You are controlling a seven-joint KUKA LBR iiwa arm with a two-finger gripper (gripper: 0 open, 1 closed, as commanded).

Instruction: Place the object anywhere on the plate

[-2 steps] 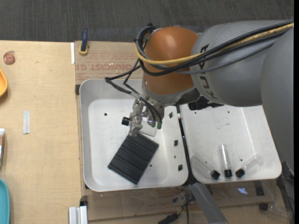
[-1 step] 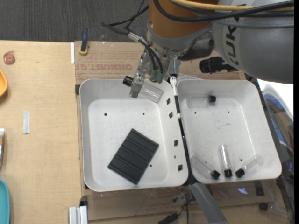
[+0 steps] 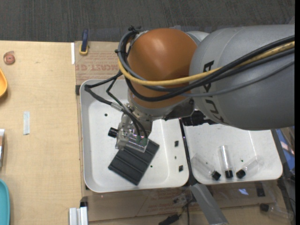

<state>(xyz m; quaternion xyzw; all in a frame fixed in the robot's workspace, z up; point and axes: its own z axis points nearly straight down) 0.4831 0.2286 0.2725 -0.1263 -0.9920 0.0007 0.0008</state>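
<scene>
Reaching in from the right, the arm (image 3: 243, 78) crosses above the right bin (image 3: 262, 144) and puts the hand (image 3: 132, 143) down inside the left bin (image 3: 89, 139), roughly mid-bin. The hand sits at the upper edge of a black ribbed plate (image 3: 129, 165); whether they touch is unclear. Can't tell whether the hand is open or closed, and nothing visibly held.

The plate lies flat on the left bin's floor, rotated diagonally, nearer the front rim than the back. Two small black bits (image 3: 176, 143) lie on the same floor, to the plate's right and apart from it.

Right bin: three clear tubes with black caps (image 3: 225, 157), close together near the front wall, caps towards the front. Which item counts as the object, I can't say.

Bench (image 3: 42, 149) to the left of the bins is bare wood with a small pale strip (image 3: 26, 123) on it.
</scene>
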